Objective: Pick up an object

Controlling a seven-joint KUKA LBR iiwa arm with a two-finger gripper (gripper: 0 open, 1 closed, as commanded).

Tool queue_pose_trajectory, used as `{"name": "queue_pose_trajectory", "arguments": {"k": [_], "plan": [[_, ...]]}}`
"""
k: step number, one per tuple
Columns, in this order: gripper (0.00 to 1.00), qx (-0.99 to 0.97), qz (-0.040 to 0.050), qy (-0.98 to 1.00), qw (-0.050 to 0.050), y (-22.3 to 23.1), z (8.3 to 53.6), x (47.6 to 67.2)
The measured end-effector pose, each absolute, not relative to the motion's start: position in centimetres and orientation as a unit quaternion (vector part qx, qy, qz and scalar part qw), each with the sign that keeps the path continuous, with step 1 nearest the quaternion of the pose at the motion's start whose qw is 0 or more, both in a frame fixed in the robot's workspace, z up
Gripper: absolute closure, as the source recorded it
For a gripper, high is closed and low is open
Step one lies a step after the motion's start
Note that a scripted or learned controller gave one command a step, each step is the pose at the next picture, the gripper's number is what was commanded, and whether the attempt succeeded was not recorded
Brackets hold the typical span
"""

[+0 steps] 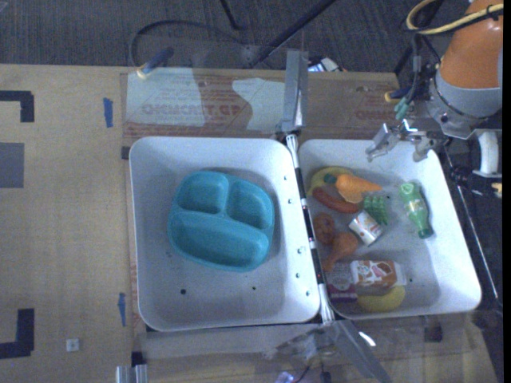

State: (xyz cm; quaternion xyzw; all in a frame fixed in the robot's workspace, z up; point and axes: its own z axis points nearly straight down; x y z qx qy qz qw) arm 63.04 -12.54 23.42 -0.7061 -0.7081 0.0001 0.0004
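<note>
Light is even and fairly bright, coming from overhead. The two white bins are the brightest areas; the left bin [152, 294] is nearly washed out along its rim. The blue divided tray [222, 219] casts a soft, faint shadow onto the bin floor just beside it, mostly below and to its right. Pale glare streaks lie on the clear sheet [207, 98] above the left bin. The whole picture is slightly soft and grainy, so small toys in the right bin [455, 270] lack crisp edges. The dark floor [96, 14] above the tabletop [56, 254] is dim. The tool [403, 140] at the right bin's upper edge looks blurred.
</note>
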Motion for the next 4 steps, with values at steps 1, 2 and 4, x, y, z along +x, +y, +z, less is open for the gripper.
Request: {"name": "queue_pose_trajectory", "arguments": {"k": [1, 2, 4], "plan": [[0.00, -0.599, -0.0009, -0.801, -0.002, -15.4, 8.6, 61.1], [1.00, -0.601, -0.0028, -0.800, -0.005, -15.5, 9.9, 61.2], [1.00, -0.577, 0.0000, -0.816, 0.000, -4.2, 18.5, 65.7]]}}
